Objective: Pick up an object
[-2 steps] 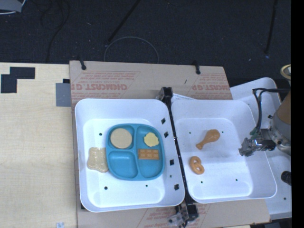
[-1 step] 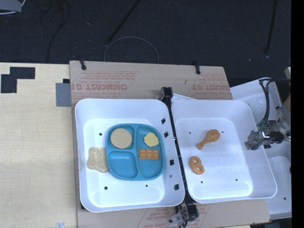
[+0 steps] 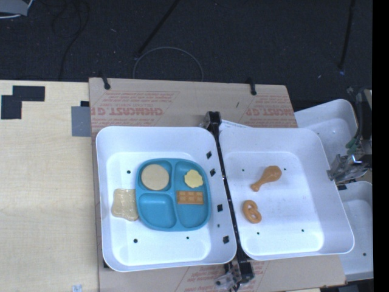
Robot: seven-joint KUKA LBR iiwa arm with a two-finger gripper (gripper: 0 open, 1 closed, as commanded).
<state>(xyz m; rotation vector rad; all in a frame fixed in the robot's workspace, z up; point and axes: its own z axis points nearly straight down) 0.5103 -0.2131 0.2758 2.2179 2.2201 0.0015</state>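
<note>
Two white bins are sitting side by side on the worktop (image 3: 48,181). The left bin (image 3: 121,254), at centre frame, is holding a blue tray (image 3: 164,215) with four compartments: a round tan patty (image 3: 154,176) is lying in the upper left one, a yellow piece (image 3: 193,178) in the upper right one, and an orange waffle (image 3: 190,197) in the lower right one. A pale toast (image 3: 124,204) is lying in the bin, touching the tray's left edge. The right bin (image 3: 304,236) is holding a drumstick (image 3: 267,177) near its middle and a pretzel (image 3: 251,211) below it, apart from it. The hand (image 3: 351,166) is hanging at the right edge of the frame, outside the right bin, well apart from every item; whether it is spread or pressed together cannot be told.
</note>
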